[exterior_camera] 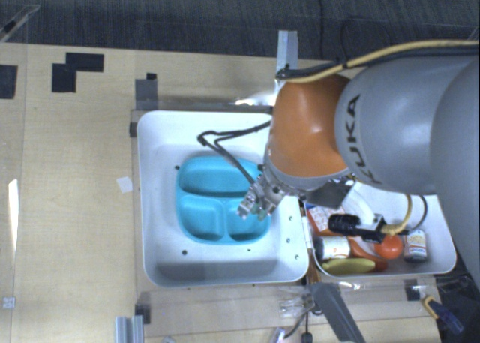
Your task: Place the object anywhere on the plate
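Off to my right, the second white bin (442, 259) held a clutter: a black-handled tool (352, 224), an orange-red ball (389, 247), a yellow banana-like piece (349, 266) and a small bottle (415, 245). Black marker shapes (75, 70) lay on the bench (67, 206) far behind me.

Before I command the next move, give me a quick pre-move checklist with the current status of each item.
1. Plate in the left bin: ok, the blue plate lies flat in the left bin.
2. Hand over the plate: ok, the hand is at the plate's right edge.
3. Object in the hand: cannot tell, too small and blurred.
4. Cable slack: cannot tell, the black cable loops above the plate.
5. Other items away from the plate: ok, they sit in the right bin.
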### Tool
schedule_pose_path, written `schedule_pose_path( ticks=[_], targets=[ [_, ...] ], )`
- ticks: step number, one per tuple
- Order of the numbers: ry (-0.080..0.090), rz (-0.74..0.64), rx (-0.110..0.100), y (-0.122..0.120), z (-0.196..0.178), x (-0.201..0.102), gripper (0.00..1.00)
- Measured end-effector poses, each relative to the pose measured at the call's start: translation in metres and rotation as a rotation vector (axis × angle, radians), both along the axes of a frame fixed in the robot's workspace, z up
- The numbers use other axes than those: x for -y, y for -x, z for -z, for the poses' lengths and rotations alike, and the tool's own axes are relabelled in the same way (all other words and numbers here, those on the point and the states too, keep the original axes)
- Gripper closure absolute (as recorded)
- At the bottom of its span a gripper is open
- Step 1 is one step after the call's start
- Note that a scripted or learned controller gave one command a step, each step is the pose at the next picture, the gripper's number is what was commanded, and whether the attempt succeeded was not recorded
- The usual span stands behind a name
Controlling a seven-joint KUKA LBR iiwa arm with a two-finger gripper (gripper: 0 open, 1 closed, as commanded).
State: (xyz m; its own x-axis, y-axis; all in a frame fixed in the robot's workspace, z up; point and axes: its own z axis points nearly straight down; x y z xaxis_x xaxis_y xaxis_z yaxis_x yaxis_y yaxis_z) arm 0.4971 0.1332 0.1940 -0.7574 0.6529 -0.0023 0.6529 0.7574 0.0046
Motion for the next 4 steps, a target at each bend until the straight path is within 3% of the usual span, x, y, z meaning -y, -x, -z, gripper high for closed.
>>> schedule_pose_path(
  ticks=[1, 2, 3, 4],
  targets=[
    [0.0, 0.029, 0.001, -0.097, -0.033, -0.037, 1.0],
    [0.0, 0.103, 0.001, 0.009, -0.052, -0.001, 1.0],
    [0.001, 0.021, -0.003, 0.01, -0.003, -0.07, 1.0],
    [0.001, 0.274, -0.006, 0.011, 0.032, -0.079, 1.0]
  ],
)
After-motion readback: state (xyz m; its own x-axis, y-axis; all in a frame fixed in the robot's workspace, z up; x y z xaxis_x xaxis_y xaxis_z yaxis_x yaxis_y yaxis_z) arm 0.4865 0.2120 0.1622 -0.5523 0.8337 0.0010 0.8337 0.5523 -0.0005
